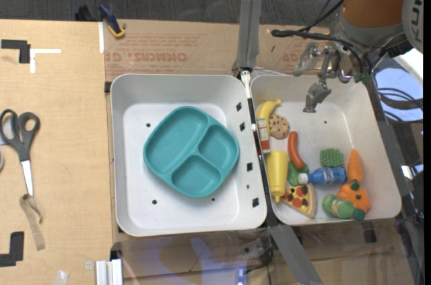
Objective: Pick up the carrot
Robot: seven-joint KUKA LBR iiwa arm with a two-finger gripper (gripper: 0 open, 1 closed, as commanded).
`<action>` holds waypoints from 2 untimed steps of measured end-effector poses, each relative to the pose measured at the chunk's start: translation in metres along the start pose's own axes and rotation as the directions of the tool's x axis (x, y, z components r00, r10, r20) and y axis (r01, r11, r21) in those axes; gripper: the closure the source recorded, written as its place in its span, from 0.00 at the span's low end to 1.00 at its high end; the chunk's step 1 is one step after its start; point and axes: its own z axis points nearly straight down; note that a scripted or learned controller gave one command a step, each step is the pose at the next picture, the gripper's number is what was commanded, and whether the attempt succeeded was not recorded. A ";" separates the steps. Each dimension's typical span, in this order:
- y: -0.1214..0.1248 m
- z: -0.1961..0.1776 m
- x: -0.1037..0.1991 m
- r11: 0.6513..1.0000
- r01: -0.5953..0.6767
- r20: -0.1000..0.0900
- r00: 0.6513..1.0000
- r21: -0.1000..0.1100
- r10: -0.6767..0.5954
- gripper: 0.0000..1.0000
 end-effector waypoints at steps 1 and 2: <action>-0.061 0.049 0.047 0.996 -0.091 0.000 0.996 0.000 0.091 0.00; -0.114 0.112 0.083 1.000 -0.019 0.001 1.000 0.001 0.019 0.00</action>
